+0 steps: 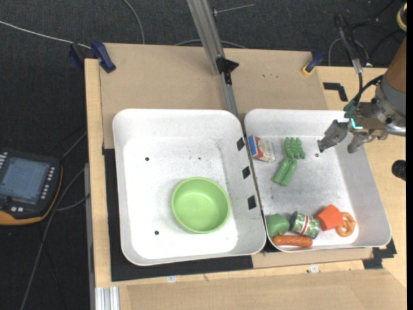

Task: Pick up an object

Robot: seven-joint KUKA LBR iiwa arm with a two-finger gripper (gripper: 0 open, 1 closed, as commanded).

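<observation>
A: Start with the big pieces. The left bin (129,173) carries just a green bowl (201,204), toward its near edge. The right bin (368,192) carries everything small.

B: And the gripper (344,141)?

A: Over the right bin's far right corner, fingers spread wide, nothing between them. No object picked yet.

B: Best candidate?

A: I'd judge the green toy (288,161), mid-bin toward the far edge. It lies alone on bare floor, so the fingers can straddle its narrow stem without nudging a neighbour. Come straight down, line the jaws across the stem, not along it.

B: The carton (261,148)?

A: It sits against the left wall at the far side; one finger would likely hit that wall.

B: The near edge looks crowded.

A: It is. The sausage (293,241), the can (304,225), a green lump (277,225), an orange block (330,217) and a pretzel (346,225) are packed touching or just beside each other against the near rim. A grasp there probably pushes things about.
</observation>
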